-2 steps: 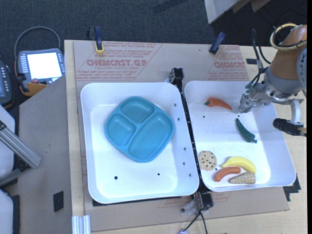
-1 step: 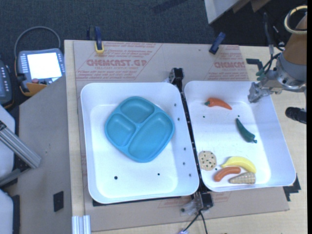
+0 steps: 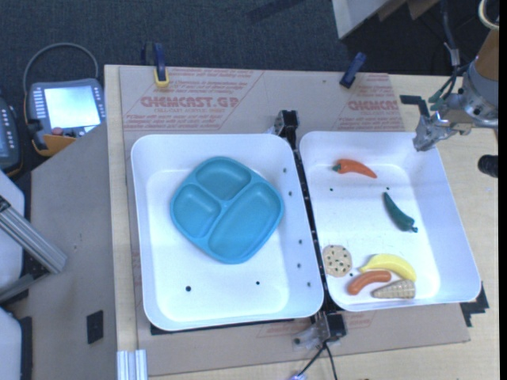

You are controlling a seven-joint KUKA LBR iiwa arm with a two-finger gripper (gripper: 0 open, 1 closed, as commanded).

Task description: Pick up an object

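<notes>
White right bin (image 3: 444,212) holds an orange carrot (image 3: 354,168), green pepper (image 3: 398,212), cookie (image 3: 337,260), banana (image 3: 390,265), sausage (image 3: 369,282) and cone (image 3: 394,290), all untouched. Gripper (image 3: 425,137) sits over that bin's far right corner, well apart from them, nothing visibly between its fingers; open/closed state unreadable. Blue divided plate (image 3: 227,209) is in the left bin (image 3: 158,236).

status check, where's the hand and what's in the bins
Hand over right white bin's far right corner, nothing in it. Orange toy carrot nearest, untouched. Blue divided plate alone in left bin. Path clear.
</notes>
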